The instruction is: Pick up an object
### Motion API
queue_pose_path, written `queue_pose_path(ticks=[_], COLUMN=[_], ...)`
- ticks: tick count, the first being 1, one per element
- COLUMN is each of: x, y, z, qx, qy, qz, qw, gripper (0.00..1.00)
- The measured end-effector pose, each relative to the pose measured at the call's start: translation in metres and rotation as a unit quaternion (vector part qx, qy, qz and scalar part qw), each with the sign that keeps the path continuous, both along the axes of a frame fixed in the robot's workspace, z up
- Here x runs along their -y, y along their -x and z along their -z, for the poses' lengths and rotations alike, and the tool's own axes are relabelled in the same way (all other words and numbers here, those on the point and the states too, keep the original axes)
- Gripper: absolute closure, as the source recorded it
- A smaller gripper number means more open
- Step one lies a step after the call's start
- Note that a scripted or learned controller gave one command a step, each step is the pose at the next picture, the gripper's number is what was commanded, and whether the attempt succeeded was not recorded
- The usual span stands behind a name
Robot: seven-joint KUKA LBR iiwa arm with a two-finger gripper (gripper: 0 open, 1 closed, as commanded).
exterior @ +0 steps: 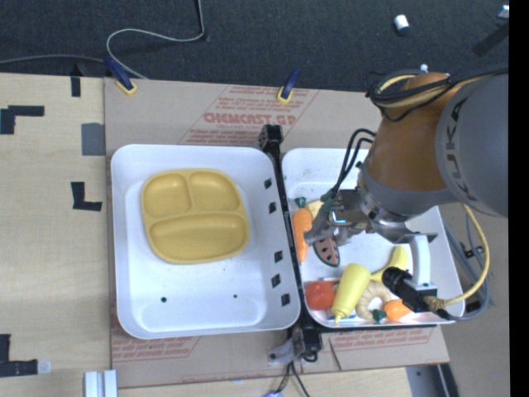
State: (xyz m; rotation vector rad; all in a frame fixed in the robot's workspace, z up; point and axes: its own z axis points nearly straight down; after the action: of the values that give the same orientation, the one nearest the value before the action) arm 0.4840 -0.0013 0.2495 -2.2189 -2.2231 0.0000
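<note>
The watermelon slice [328, 251] lies in the right bin [310, 168], near its left wall, just beside an orange carrot-like piece [302, 220] and directly under the gripper [335, 226]. Whether the jaws stand apart or together cannot be told. The slice is a small wedge, red face with dark seeds and a green rind. It is judged light, rigid plastic and somewhat slippery; grip across the flat faces, not the curved rind.

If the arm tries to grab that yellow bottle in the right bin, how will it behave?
The yellow bottle looks like smooth moulded plastic, so it is probably light and rigid but somewhat slippery. It lies on its side with a rounded body, so a nudge may roll it. The toys crowded against it could shift with it.
</note>
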Motion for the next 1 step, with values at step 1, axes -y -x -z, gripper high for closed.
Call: queue_pose_path(ticks=[1], x=[-0.0176], y=[0.0000], z=[-0.0138], qx=[0.000], qy=[0.0004], qz=[0.000], qw=[1.0000], gripper=[1.00])
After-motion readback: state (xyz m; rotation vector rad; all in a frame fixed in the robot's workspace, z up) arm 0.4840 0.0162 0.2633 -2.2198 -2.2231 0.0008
